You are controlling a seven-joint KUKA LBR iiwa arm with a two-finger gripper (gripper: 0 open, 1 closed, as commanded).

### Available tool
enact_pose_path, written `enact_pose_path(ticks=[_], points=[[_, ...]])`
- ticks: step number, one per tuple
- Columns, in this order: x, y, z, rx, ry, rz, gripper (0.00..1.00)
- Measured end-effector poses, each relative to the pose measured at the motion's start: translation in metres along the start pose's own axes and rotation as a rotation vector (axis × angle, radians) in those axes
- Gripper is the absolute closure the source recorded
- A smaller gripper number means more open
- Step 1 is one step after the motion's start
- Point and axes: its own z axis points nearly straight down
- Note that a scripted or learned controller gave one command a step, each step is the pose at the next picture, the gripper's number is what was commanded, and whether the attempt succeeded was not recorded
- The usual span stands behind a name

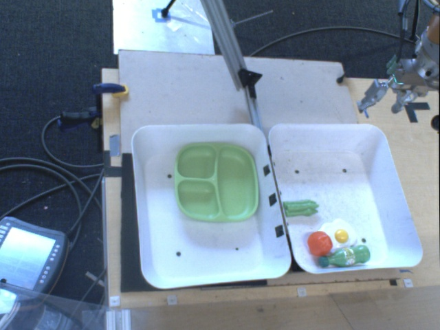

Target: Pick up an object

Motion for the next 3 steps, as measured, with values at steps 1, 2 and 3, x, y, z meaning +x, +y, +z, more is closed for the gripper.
enact_pose_path(ticks=[1,2,3], points=[[0.0,0.0,0.0,0.0,-0.001,-0.001,0.0],[0.003,-0.004,0.062,0.005,0.001,0.001,0.0],[0.001,-0.001,0.124,0.005,0.001,-0.002,0.0]])
